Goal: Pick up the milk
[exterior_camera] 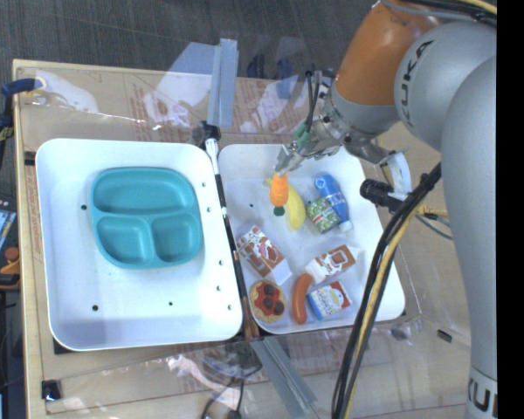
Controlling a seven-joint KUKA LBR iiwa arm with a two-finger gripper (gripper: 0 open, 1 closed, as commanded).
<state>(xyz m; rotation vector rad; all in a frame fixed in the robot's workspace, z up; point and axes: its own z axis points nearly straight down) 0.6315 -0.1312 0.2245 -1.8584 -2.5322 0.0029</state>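
End effector (pixel 290 157) hangs over right bin's (pixel 244 168) far end, just above carrot (pixel 279 190); grip state unclear. Milk carton (pixel 329 300) lies near bin's front, well apart.

Toy foods (pixel 301 243) in right bin (pixel 380 299)

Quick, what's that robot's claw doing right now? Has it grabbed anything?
Gripper: hovering above the carrot in the right bin; whether it grips anything cannot be told.
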